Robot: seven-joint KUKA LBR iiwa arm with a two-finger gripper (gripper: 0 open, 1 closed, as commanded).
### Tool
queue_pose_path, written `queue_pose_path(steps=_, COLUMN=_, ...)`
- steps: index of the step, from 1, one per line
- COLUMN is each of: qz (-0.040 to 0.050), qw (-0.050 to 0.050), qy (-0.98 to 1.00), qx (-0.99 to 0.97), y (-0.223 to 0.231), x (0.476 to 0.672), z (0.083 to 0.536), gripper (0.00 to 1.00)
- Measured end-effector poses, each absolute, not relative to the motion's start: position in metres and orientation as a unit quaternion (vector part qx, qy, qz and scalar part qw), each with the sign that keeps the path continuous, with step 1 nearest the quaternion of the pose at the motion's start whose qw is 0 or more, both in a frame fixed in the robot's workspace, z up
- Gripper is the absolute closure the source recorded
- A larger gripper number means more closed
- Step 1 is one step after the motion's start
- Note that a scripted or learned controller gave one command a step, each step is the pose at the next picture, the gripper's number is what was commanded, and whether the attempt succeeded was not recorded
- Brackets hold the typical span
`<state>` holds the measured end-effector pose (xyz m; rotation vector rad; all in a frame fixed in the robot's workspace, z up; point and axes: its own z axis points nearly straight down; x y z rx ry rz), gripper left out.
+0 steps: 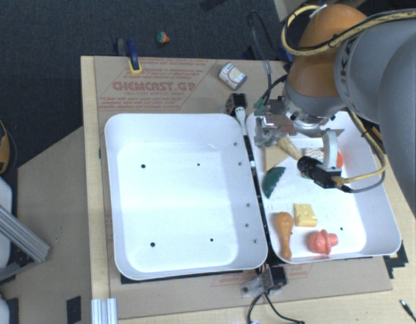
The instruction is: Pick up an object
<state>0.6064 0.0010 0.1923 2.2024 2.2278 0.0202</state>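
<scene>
**Observer:** While you are hanging over the right bin (376, 238), which step are you working on?

**Arm:** I am judging this as the approach, before any grasp. I am holding my gripper (299, 137) low over the far part of that bin, with one metal finger (261, 130) showing on the left and another on the right, so I am reading them as spread apart. A tan stick-like piece (288, 147) is lying between and just under them, but I cannot tell whether I am touching it, so I am not claiming to hold anything.

**Observer:** What else is waiting there?

**Arm:** A dark green piece (272, 179) is lying near the divider, a yellow block (305, 214) and an orange drumstick-shaped toy (284, 227) are sitting nearer the front, and a pink-red toy (321, 242) is resting by the front rim. The left bin (127, 181) is playing no part for me.

**Observer:** And the next move?

**Arm:** I am thinking it calls for settling squarely over the tan piece, closing on it, then lifting straight up, clear of the cable (359, 177) trailing beside me.
</scene>
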Motion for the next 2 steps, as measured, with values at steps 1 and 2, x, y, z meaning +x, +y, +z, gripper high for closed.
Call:
queue_pose_path(steps=1, qz=0.0028, qw=0.003, qy=0.709, qx=0.705, y=0.034, x=0.656, z=0.215, gripper=1.0)
queue_pose_path(steps=2, qz=0.0026, qw=0.002, qy=0.708, qx=0.706, y=0.053, x=0.668, z=0.247, gripper=1.0)
